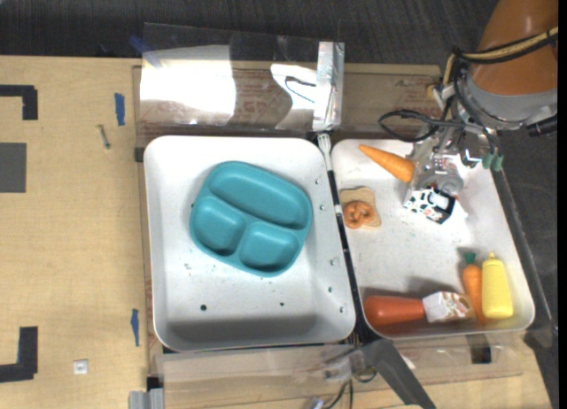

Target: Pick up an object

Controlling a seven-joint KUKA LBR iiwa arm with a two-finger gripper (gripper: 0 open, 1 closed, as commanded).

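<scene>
Target object: none singled out; candidates all lie in the right bin (509, 212).
Black-and-white item (431, 204): small, patterned, in the far half of the right bin, directly under the jaws (434, 171); its kind is hard to make out.
Carrot (390, 162): orange cone near the far-left corner of the right bin, thick end touching or just beside the jaws; cannot tell which.
Jaws state: cannot tell; metal parts and cables blur together, and nothing shows clearly between the fingers.
Pretzel tile (359, 210): tan square with an orange twist on it, at the left wall of the right bin.
Near edge, right bin: a long red-orange piece (396, 311) beside a white printed packet (449, 306); their contact is unclear.
Near-right corner: yellow bottle (496, 288) lying just beside a small orange piece (471, 281), partly hidden by it.
Left bin (168, 221): holds a teal divided plate (251, 216), three compartments, set slightly toward the far side.
Arm (518, 35): enters from the far-right corner of the worktop, orange band cut off by the frame edge, wrist pointing down into the right bin.
Behind bins: clear plastic sheet (230, 84) with glare, contents unreadable.
</scene>
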